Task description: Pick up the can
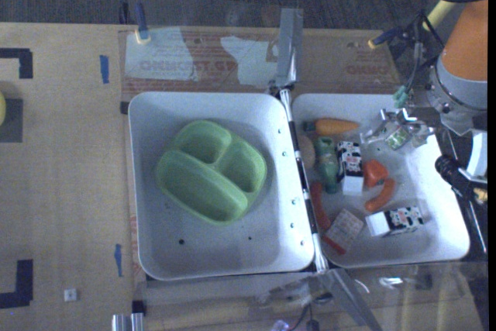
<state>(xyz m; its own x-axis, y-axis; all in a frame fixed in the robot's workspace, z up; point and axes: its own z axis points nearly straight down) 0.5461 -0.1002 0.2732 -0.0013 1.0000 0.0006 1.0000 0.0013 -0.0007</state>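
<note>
**line up over the can before going down**

the worktop [62, 167] carries 2 white bins. the left bin [147, 244] holds a green divided plate [211, 170], and the right bin [442, 240] holds the clutter. the arm [465, 50] comes in over the right bin's far right corner.

the can [326, 164] looks to be the dark green cylinder, though the view is too soft to be sure. it lies on its side near the right bin's left wall, just below an orange carrot [337, 125] and touching or just beside a cow-print carton [350, 159].

the end effector [399, 128] hovers near the far right of that bin, well apart from the can. i cannot tell whether it is open or closed.

the can sits to its left in view and a little nearer the camera, with the carton between them. to do this well, cross above the carton first and centre over the can's middle. then turn the grip across its short width and descend straight, since the carton crowds 1 side.
</note>
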